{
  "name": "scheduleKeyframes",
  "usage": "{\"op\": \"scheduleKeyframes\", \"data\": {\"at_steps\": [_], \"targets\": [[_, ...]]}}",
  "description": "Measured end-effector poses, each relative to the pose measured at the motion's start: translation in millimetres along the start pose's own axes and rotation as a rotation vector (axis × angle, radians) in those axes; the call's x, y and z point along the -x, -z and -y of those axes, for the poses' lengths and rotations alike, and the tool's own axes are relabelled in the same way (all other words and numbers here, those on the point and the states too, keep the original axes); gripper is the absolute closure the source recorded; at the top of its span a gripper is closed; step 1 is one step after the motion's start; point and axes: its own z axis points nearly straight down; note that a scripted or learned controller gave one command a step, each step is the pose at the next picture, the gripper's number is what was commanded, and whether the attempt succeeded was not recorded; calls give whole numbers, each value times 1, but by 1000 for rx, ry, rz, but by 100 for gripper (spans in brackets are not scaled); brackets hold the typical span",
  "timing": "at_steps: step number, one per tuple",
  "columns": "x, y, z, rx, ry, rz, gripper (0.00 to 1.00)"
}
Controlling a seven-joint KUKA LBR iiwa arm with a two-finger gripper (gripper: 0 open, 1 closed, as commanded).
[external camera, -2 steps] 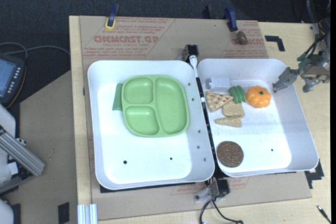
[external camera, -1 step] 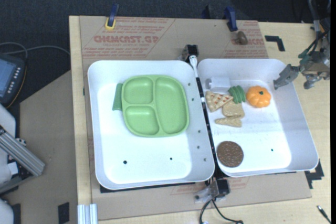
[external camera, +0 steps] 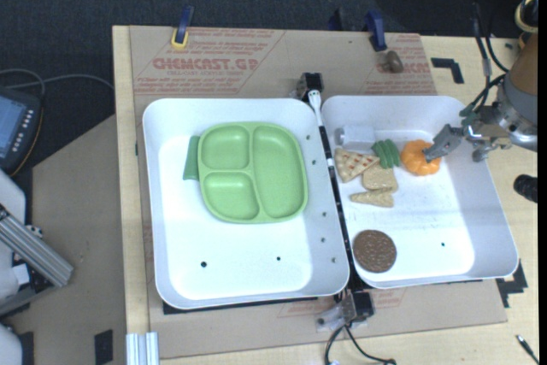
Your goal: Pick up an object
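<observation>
In the right bin (external camera: 479, 218) lie an orange toy fruit (external camera: 418, 158), a green toy vegetable (external camera: 386, 152), a tan pizza-like wedge (external camera: 354, 161), two tan cracker-like pieces (external camera: 377, 180) and a round brown cookie (external camera: 374, 250). My gripper (external camera: 460, 148) reaches in from the right, just right of the orange fruit. It is open, with nothing between its fingers. One fingertip (external camera: 441, 144) is at the fruit's right edge, and whether it touches I cannot tell.
The left bin (external camera: 171, 209) holds a green divided plate (external camera: 252, 171). A dark hinge strip (external camera: 325, 175) runs between the bins. Clamps (external camera: 180, 28) and cables sit around the cardboard-covered bench.
</observation>
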Motion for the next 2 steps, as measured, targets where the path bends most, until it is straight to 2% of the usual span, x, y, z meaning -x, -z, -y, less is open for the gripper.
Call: {"op": "scheduleKeyframes", "data": {"at_steps": [2], "targets": [[4,-101,-4,0,-1,0,0]]}}
